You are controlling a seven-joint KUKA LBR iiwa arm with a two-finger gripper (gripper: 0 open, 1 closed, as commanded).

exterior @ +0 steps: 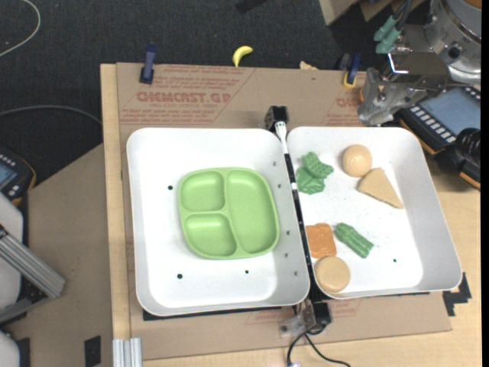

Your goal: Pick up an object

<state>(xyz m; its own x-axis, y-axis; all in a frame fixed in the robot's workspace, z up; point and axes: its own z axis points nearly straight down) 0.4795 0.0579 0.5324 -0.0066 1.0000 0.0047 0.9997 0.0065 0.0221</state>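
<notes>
The green plastic tray with three parts [228, 212] sits in the left white bin [149, 274]. The round tan ball [356, 160] lies in the right white bin [428, 258], just below the metal gripper [376, 105], which holds nothing

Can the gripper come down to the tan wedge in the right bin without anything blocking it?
Probably yes. The tan wedge lies flat with bare bin floor around it; the round ball sits close above it but apart. The gripper hangs beyond the right bin's far rim.
</notes>
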